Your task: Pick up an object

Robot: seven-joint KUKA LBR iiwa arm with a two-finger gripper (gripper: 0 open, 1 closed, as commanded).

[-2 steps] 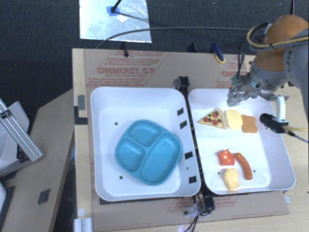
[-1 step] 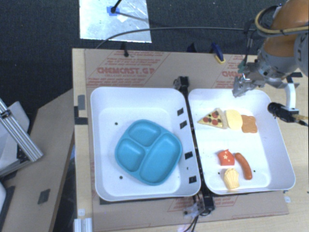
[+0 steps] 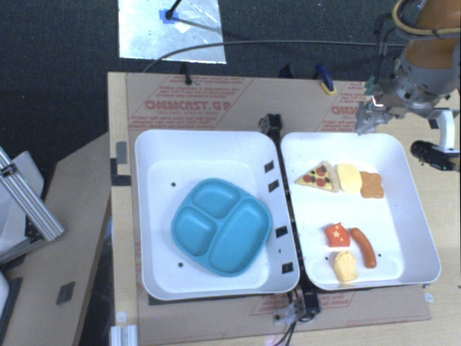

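The right bin (image 3: 410, 193) holds a toy pizza slice (image 3: 318, 176), a pale yellow piece (image 3: 349, 178) and a tan piece (image 3: 372, 185) in a row near its back. Toward its front lie a small red item (image 3: 336, 234), a red sausage (image 3: 362, 246) and a yellow fries-like piece (image 3: 346, 266). My gripper (image 3: 369, 120) hangs above the right bin's far rim, behind the row of food and apart from all of it. Nothing shows between its fingers.
The left bin (image 3: 155, 164) carries a blue divided plate (image 3: 221, 225). A black clip bar (image 3: 282, 193) runs between the two bins. A silver sheet (image 3: 169, 20) lies on the dark floor behind the bench, with a cable crossing toward the arm.
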